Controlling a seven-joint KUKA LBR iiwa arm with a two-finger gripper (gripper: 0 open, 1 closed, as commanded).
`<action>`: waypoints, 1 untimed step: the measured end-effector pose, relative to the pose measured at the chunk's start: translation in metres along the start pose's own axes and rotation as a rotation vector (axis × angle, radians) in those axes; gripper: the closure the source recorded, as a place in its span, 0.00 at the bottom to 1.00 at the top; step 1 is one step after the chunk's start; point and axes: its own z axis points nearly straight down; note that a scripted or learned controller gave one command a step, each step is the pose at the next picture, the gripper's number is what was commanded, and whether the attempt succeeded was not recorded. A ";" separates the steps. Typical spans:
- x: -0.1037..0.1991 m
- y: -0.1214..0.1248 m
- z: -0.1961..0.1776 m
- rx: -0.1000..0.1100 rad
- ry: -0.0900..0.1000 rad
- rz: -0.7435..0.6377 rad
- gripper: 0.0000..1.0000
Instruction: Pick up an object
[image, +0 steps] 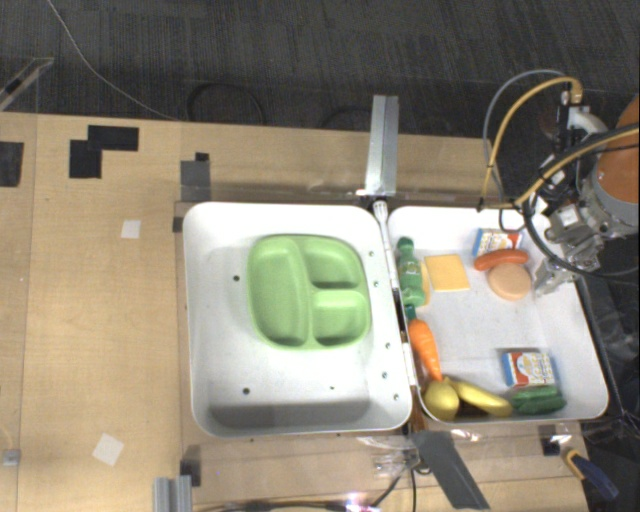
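Observation:
The right bin (580, 330) holds the loose objects. A green bottle (406, 266) lies along its left wall, with a yellow cheese slice (446, 272) beside it. Further right are a small blue-and-white box (492, 241), a red sausage (500, 260) and a peach round piece (511, 284). An orange carrot (426, 346), a yellow fruit (441, 400), a banana (481, 398), a green vegetable (538, 402) and a printed carton (527, 367) lie toward the front. My gripper (556, 272) hangs over the bin's right side, just right of the peach piece, with nothing seen in it.
The left bin (215, 380) carries a green divided plate (305, 290). A metal post (383, 150) stands behind the wall between the bins. Yellow and black cables (520, 110) loop above the arm at the far right. Bare bin floor (480, 330) lies mid-right.

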 end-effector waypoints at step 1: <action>0.000 -0.001 -0.001 0.003 0.000 0.000 0.00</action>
